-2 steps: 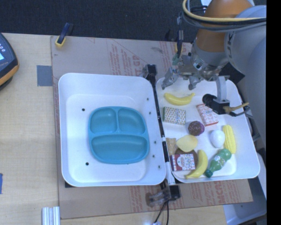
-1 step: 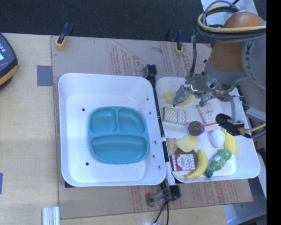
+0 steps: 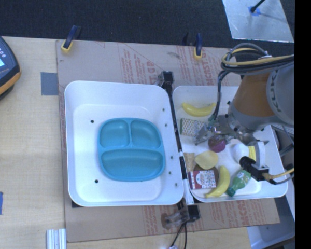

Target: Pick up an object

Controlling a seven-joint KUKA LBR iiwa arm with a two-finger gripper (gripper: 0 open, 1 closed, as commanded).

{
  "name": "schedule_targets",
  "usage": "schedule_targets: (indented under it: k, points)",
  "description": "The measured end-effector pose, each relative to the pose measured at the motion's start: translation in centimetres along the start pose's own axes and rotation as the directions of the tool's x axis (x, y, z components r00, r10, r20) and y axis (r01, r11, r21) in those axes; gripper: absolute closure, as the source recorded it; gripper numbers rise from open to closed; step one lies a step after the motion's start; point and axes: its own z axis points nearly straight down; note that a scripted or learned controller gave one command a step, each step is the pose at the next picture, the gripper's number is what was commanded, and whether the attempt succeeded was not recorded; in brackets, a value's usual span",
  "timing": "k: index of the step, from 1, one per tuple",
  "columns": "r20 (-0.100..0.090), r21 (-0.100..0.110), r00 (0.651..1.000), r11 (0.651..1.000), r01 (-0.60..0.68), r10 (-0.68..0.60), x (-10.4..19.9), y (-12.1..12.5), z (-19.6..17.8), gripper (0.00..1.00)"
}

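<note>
My gripper (image 3: pixel 211 133) hangs low over the middle of the right bin (image 3: pixel 273 192), reaching in from the right under the grey arm with its orange band. Just below its tip lies a small purple object (image 3: pixel 216 144), close to or touching it. Beside it to the left is a green patterned packet (image 3: pixel 191 126). A yellow banana (image 3: pixel 197 109) lies at the bin's far side. Toward the near side sit a pale yellow round fruit (image 3: pixel 206 160), a red box (image 3: pixel 203 179), a second banana (image 3: pixel 221 182) and a green bottle (image 3: pixel 239 182).
The left bin (image 3: pixel 78 139) holds a blue divided plate (image 3: pixel 131 149). A white item (image 3: pixel 240 150) and a small yellow piece (image 3: pixel 252 153) lie under the arm at the right. Cables loop above the wrist. A black clamp (image 3: pixel 167 78) sits between the bins.
</note>
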Motion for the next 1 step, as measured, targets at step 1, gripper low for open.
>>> schedule_targets:
  k: [1]
  points:
    - [0.001,-0.008,1.000,1.000,0.006,-0.006,0.12,0.35,-1.64,1.00]
